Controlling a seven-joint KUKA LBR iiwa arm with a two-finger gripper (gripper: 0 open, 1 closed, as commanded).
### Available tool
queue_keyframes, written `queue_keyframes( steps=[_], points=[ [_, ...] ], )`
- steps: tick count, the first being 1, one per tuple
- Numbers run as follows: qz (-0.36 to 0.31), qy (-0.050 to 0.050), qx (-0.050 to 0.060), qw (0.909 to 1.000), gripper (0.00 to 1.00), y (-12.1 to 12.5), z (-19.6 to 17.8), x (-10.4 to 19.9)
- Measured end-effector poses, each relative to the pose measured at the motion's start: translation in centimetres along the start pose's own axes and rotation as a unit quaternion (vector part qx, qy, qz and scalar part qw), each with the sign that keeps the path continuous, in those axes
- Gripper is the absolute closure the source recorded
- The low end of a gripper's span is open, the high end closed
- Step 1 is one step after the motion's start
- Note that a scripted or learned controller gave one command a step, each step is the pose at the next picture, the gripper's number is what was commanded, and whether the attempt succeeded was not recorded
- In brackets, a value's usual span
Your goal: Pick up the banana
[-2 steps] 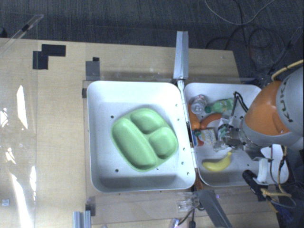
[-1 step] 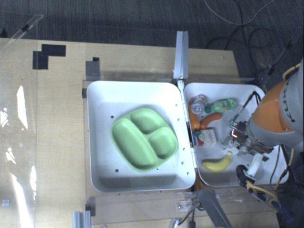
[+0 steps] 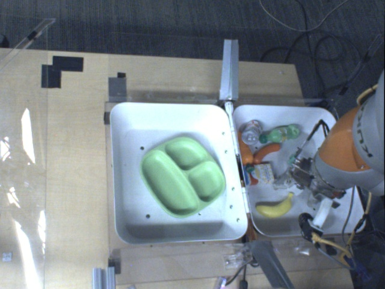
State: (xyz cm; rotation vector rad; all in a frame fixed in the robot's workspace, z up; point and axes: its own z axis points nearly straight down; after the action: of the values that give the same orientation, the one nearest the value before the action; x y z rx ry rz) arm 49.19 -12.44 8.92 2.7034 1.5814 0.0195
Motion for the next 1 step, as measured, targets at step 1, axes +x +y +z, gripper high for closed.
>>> queue_keyframes(
  steps=[1],
  points=[
    [-0.005,0.002,-0.003,1.0000,1.00,0.22,-1.19,0.27]
  ],
)
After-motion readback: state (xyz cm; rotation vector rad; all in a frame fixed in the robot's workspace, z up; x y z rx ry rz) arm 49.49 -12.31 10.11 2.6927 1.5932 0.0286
